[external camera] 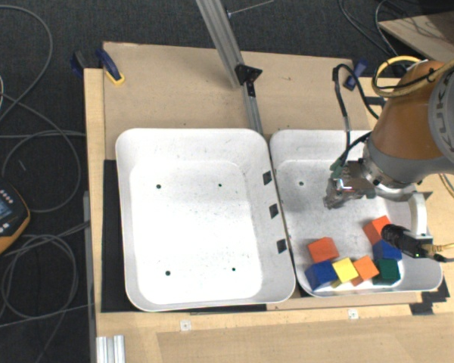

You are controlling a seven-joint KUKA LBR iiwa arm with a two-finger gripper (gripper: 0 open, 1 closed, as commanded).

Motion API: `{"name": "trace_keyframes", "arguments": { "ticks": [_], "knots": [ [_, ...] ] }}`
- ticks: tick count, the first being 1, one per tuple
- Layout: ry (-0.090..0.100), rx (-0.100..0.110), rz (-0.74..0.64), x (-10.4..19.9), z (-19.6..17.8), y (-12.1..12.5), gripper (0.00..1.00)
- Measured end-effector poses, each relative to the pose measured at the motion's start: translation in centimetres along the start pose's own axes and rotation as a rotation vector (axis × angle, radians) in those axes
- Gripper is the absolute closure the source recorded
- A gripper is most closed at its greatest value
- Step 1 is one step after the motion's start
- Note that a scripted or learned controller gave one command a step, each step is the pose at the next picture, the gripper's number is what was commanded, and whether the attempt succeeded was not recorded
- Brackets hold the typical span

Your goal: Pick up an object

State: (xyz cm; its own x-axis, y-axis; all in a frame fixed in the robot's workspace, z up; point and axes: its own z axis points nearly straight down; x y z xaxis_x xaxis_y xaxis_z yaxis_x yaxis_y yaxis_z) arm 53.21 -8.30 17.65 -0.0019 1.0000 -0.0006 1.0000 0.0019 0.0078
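I see two white bins side by side on the counter [174, 66]; the left bin [193, 218] fills the middle of the frame. In the right bin [303, 165], the blocks crowd the lower right corner: an orange block [322, 249], a yellow block [346, 269] touching a blue block [321, 276], another orange block [377, 228], and green and dark blue ones beside them. My hand [339, 193] hovers above and left of the pile, apart from the blocks. I cannot tell how far it is open, and I see nothing in it.
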Motion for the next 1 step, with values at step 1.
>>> {"name": "trace_keyframes", "arguments": {
  "ticks": [1],
  "knots": [
    [0.0,0.001,0.0,0.17,-4.36,0.03,1.0]
  ]
}}
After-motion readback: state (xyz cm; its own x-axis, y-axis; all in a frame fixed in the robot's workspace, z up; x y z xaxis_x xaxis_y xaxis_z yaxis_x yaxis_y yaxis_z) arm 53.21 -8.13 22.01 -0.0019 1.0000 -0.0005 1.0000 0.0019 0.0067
